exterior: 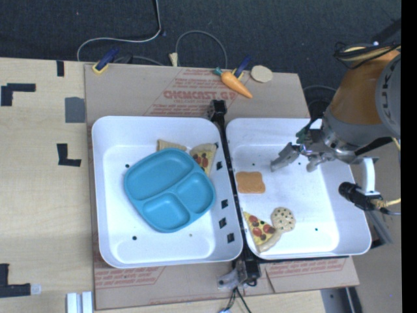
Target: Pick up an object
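Task obj. candidates lie in the right shallow white plastic bin [339, 237]: a flat tan toast-shaped square slab [251, 182] near the bin's left wall, a triangular pizza slice w/ red and green toppings [262, 231] at the lower left, and a round beige speckled cookie [283, 218] touching the slice's right edge. All three rest flat on the smooth bin floor.

The two-finger gripper [298, 160] hangs over the same bin's upper half, up and to the right of the toast slab, apart from it. Fingers [281, 158] are spread apart, nothing between them: released. Grey arm w/ orange band [358, 93] enters from the right.

Left shallow white plastic bin [107, 194] holds a glossy blue three-compartment tray [169, 189], tilted diagonally. Two more flat pieces, one a pizza slice [204, 155], are partly under its upper edge.

Beyond the bins, on the brown cardboard sheet [182, 93]: an orange carrot-shaped toy [235, 84] and a round pale disc [262, 74], near each other.
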